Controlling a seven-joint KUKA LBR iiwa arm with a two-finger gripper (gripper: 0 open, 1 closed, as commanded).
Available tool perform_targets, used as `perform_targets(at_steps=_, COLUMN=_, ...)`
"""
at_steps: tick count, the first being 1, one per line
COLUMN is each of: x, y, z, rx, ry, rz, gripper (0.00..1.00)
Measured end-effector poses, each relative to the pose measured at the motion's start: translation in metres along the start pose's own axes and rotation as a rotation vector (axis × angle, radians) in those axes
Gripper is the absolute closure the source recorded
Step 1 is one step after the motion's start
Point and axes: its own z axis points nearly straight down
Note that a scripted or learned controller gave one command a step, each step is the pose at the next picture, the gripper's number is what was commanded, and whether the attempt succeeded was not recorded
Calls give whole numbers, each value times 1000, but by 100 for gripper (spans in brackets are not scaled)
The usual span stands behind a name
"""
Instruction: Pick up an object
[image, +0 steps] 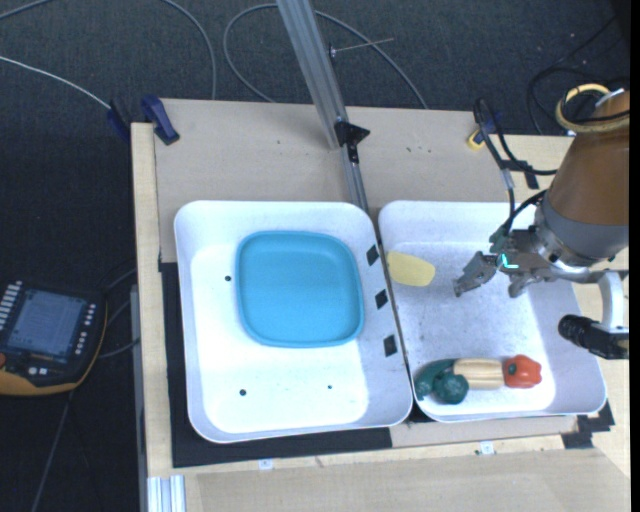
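Note:
My gripper (491, 286) hangs over the middle of the right bin (440, 325), its fingers spread open with nothing between them. A pale yellow piece (411, 268) lies to its left, near the bin's left wall. Along the bin's front wall sit a dark green object (442, 384), a tan cylinder (479, 373) and a red object (521, 372) in a row, touching one another. They lie below the gripper and apart from it.
The left bin (205, 330) holds a blue square plate (300, 288). A metal pole (322, 75) slants down from the top to the gap between the bins. Cables (510, 170) run near the right bin's back corner. A handheld pendant (45, 330) lies off the bench at left.

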Motion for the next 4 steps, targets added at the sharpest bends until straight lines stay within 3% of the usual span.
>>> perform_targets(at_steps=1, x=0, y=0, z=0, rx=0, ry=0, rz=0, gripper=0)
perform_targets(at_steps=3, x=13, y=6, z=110, rx=6, ry=0, rz=0, gripper=0)
perform_targets(at_steps=4, x=13, y=6, z=115, rx=1, ry=0, rz=0, gripper=0)
